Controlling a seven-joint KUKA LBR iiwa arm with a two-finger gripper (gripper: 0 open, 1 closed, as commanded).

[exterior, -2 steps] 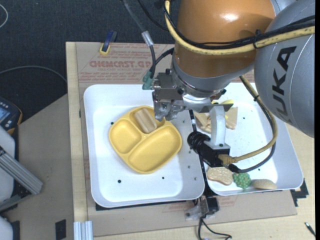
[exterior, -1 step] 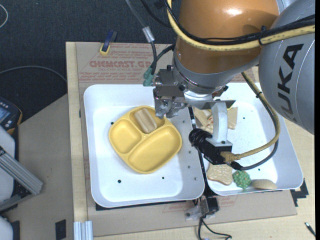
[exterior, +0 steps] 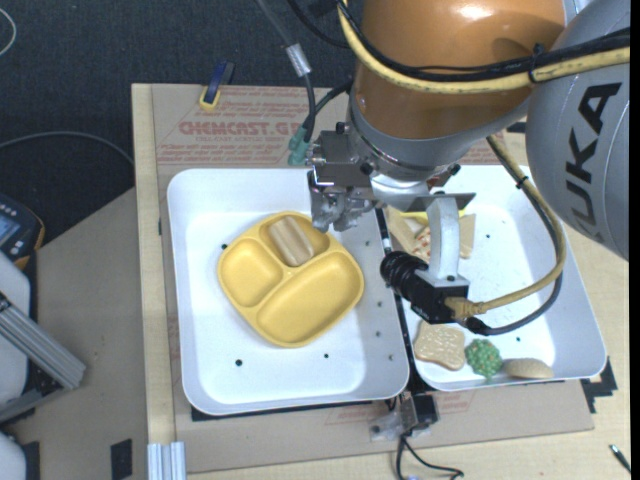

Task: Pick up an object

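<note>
the yellow divided plate (exterior: 290, 286) lies flat, long axis running upper-left to lower-right; the hand (exterior: 338, 208) hangs above its upper edge, grip state unclear.

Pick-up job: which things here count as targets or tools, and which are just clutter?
Job:
- two-finger gripper
- yellow sectioned plastic plate in left white bin
- tan bread-like piece on the plate
- cracker-like slice, green broccoli toy, beige oval piece in right white bin

Lying about:
- blue-and-yellow clip
- cardboard sheet

Two white bins (exterior: 200, 298) were present. One yellow divided plate (exterior: 290, 293), one toast slice (exterior: 441, 346), one green broccoli piece (exterior: 484, 357), one beige item (exterior: 527, 369).
</note>
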